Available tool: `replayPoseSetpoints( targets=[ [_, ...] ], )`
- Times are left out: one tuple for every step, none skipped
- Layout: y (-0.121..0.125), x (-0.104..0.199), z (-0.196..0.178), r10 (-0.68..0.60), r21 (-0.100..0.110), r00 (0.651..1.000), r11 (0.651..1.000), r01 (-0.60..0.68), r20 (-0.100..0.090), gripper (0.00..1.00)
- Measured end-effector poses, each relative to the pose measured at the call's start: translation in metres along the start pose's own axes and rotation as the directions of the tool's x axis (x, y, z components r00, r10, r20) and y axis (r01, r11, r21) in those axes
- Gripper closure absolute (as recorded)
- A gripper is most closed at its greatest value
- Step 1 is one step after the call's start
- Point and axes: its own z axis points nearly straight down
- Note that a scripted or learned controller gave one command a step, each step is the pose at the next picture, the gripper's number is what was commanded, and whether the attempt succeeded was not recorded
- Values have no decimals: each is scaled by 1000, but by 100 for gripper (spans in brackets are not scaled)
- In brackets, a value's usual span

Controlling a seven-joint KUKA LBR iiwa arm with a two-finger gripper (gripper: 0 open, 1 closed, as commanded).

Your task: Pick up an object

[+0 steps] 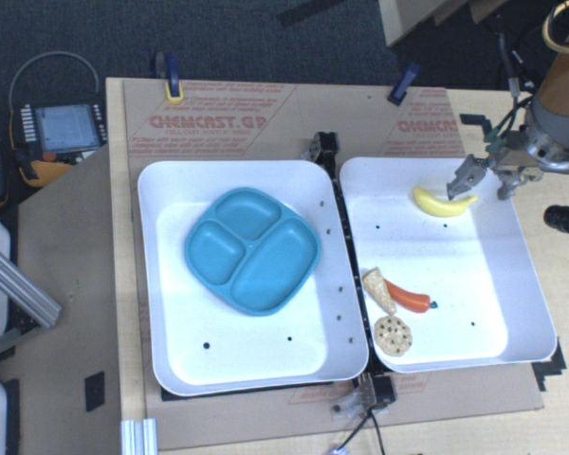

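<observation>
Banana [443, 203] lies in the right bin [512, 282], far from the carrot [408, 299]. My end effector [484, 180], spread wide, hangs just beside its far tip, apparently lining up to straddle it.

Readable text: red print on board under bins

"CHEMCAST G P" is read in red on the brown board [218, 121] behind the left bin; a second red print at the upper right is cut off and only partly legible, "CHEMCAS". Smaller lines beneath cannot be read.
</observation>
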Motion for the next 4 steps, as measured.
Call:
replayPoseSetpoints(
  targets=[
    [3,1,-9,-3,-14,1000,1000,3,3,0],
    [-4,0,37,-3,-9,1000,1000,3,2,0],
    [-6,7,100,-4,-8,1000,1000,4,1,0],
    [-6,7,115,-4,-11,1000,1000,4,2,0]
  ],
)
